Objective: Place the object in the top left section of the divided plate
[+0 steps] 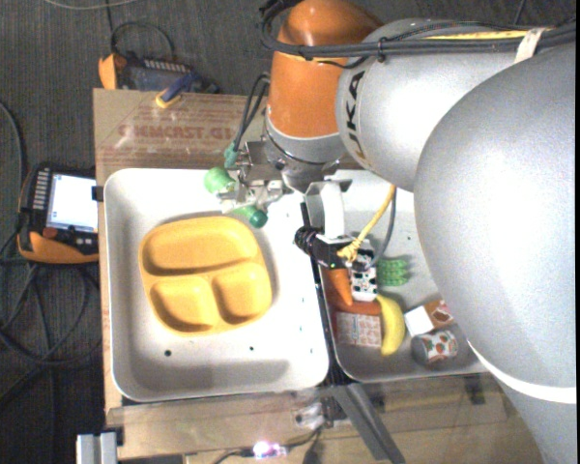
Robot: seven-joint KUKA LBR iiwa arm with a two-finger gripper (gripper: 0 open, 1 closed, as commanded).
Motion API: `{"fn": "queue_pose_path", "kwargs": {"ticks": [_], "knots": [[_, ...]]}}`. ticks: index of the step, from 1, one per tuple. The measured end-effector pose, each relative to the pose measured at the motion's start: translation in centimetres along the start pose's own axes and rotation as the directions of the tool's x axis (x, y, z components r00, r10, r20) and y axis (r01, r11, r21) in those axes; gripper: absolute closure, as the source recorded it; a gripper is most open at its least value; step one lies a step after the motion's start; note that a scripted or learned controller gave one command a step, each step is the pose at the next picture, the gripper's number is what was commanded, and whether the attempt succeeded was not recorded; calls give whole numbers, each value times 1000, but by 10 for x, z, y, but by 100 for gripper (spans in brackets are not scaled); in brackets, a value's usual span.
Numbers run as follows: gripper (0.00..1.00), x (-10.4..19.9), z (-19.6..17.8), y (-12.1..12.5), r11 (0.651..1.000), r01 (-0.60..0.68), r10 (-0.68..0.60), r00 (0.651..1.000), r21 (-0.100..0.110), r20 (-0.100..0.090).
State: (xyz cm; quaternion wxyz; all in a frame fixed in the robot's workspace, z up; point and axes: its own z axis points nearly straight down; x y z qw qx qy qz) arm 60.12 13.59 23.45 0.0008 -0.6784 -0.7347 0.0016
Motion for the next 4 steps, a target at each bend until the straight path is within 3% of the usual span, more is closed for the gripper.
{"fn": "queue_pose_path", "kwargs": {"ticks": [1, 2, 3, 4], "knots": [[100, -62, 53, 38, 1000, 26, -26, 1000, 2, 3], [100, -110, 45, 47, 997, 80, -80, 997, 3, 3], [100, -220, 52, 48, 999, 42, -42, 999, 5, 2], [100, -283, 145, 11, 999, 33, -33, 999, -11, 3]]}}
